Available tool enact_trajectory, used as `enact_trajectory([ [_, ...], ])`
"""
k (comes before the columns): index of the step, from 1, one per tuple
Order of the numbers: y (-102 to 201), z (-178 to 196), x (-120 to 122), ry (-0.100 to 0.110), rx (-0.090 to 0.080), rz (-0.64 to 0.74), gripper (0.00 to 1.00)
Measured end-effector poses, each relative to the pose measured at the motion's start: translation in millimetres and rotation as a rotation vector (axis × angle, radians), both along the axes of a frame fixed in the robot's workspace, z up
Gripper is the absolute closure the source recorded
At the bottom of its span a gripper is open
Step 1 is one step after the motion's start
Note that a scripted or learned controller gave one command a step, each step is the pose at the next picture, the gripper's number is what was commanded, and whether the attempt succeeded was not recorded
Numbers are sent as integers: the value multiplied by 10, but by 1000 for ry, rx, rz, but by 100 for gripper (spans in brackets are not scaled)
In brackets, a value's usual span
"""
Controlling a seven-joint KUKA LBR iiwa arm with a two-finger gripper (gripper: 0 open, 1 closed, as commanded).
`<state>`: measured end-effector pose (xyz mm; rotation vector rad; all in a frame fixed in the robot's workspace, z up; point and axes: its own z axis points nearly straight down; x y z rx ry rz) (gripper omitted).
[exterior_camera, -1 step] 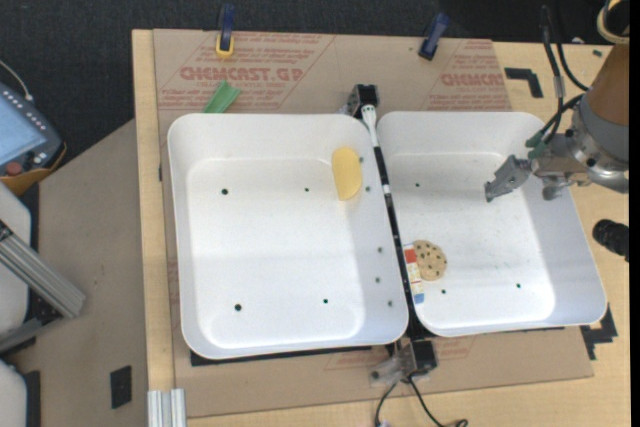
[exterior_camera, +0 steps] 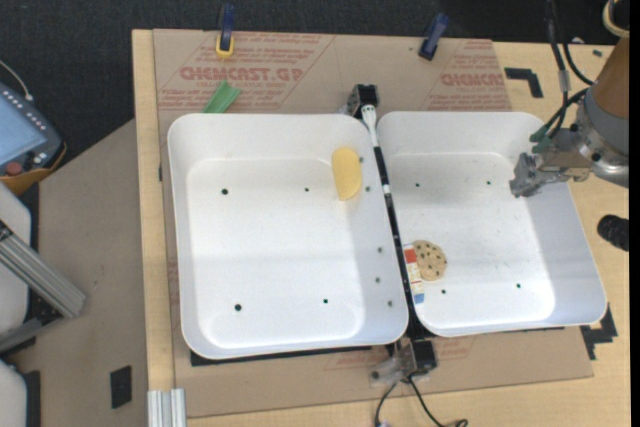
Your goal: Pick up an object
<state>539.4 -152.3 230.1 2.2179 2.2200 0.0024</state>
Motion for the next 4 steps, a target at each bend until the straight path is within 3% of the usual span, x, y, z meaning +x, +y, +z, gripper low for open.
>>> enact_trajectory([
  [1, 632, 153, -629, 9, 6, 4, 100],
  [2, 408, -627, -618, 12, 3, -4, 100],
  [3, 1262, -128, -522, -2, 4, 8, 100],
  [4, 1216, -474, -612, 9, 3, -2, 100],
])
